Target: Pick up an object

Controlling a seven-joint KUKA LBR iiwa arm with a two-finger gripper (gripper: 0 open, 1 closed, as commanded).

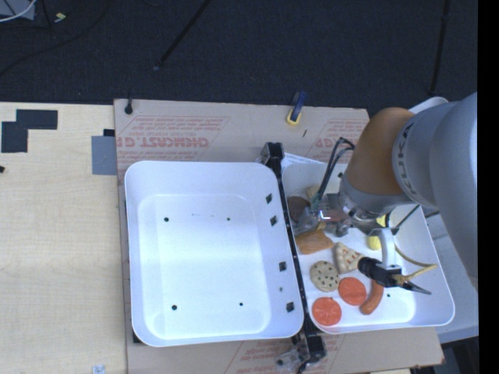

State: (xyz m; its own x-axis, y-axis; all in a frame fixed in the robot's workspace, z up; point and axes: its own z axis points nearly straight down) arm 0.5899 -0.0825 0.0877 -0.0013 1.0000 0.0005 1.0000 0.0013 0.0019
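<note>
1. The left bin sits on the cardboard-covered bench; its white floor carries only a few dark dots.

2. A black clip strip runs along the seam where the two bins meet.

3. The right bin holds the candidates for picking, crowded toward its left and front: a brown piece near the seam, a tan bread-like piece just in front of it, a speckled round cookie, a pale holed wedge, two red-orange discs side by side, a reddish sausage shape and a yellow piece.

4. The gripper hangs low over the back-left part of the right bin, close to the brown piece and the bread-like piece. The wrist hides its tips, so whether it is apart, together or clamped on anything cannot be told.

5. The arm, with its orange band, comes in from the right and covers the back of the bin.

6. Judged from this, the task is unfinished: every object visible lies on the bin floor, none is seen lifted. A secure grasp and a lift remain.
</note>
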